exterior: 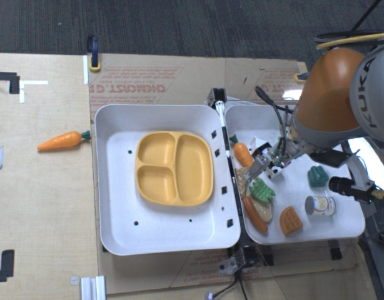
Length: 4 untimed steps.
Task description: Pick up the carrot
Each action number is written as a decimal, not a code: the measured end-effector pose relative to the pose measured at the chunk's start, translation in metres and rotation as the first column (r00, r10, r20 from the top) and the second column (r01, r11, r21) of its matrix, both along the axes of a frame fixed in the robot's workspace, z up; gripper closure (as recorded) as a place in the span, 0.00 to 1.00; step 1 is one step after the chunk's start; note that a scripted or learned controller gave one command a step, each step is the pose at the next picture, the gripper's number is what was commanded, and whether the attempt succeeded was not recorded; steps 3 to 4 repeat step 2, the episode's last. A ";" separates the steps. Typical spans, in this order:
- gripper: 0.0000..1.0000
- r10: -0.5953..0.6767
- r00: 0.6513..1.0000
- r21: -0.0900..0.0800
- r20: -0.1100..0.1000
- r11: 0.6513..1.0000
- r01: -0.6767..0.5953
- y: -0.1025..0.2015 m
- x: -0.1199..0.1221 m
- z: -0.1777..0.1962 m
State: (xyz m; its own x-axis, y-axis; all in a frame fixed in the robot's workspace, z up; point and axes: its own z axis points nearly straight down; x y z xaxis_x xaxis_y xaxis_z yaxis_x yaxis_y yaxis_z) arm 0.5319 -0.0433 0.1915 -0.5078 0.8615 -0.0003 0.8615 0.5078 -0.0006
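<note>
From left, we see one carrot (60,142) on the desk (42,217) outside both bins, a second carrot (243,154) in the right bin (342,227). The jaws (267,163), state indeterminable, hover beside it; we judge centring them across its body best.
</note>
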 end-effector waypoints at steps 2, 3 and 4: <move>0.00 -0.284 0.959 -0.003 0.003 0.959 0.284 -0.007 0.069 -0.001; 0.00 -0.284 0.959 -0.003 0.003 0.959 0.284 -0.007 0.069 -0.001; 0.00 -0.284 0.959 -0.003 0.003 0.959 0.284 -0.007 0.069 -0.001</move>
